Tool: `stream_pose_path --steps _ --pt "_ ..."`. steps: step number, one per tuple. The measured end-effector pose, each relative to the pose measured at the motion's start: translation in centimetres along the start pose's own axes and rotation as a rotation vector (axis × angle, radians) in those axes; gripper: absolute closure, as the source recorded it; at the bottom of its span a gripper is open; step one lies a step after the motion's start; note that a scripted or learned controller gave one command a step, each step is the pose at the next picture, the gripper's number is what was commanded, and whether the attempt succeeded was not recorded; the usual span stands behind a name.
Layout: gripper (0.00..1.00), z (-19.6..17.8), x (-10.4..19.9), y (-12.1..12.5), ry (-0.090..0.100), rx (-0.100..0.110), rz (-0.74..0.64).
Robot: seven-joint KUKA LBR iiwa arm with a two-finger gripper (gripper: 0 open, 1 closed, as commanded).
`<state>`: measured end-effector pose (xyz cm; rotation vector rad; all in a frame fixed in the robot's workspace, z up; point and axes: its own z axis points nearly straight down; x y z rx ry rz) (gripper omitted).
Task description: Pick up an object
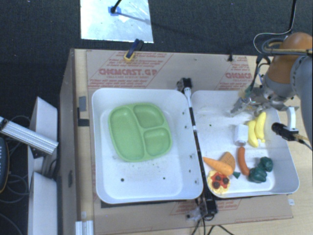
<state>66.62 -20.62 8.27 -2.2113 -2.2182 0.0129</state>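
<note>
Dark carpet surrounded the bench [73, 131], whose top carried a brown sheet printed in red under two white bins. Gripper [243, 105] hung over the upper part of the right bin [215, 106]; whether its fingers were parted or closed could not be told at this angle, and nothing was seen between them. Just right of it and below lay two toy bananas [256, 129], with a small white block [240, 133] touching their left side. Below these sat a red sausage [241, 159], green broccoli [259, 169], an orange carrot [217, 165], a tan bread piece [228, 158] and a small pizza [218, 181] at the bin's lower edge. Grey arm with orange band [288, 58] entered from the right. Left bin [112, 185] held a green three-compartment tray [140, 131], lying flat. A silvery sheet [116, 12] lay on the floor beyond the bench.
</note>
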Motion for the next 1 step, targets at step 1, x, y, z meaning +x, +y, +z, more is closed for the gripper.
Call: stream_pose_path --steps 1 --pt "0.0 0.0 0.0 0.0 0.0 0.0 0.0"
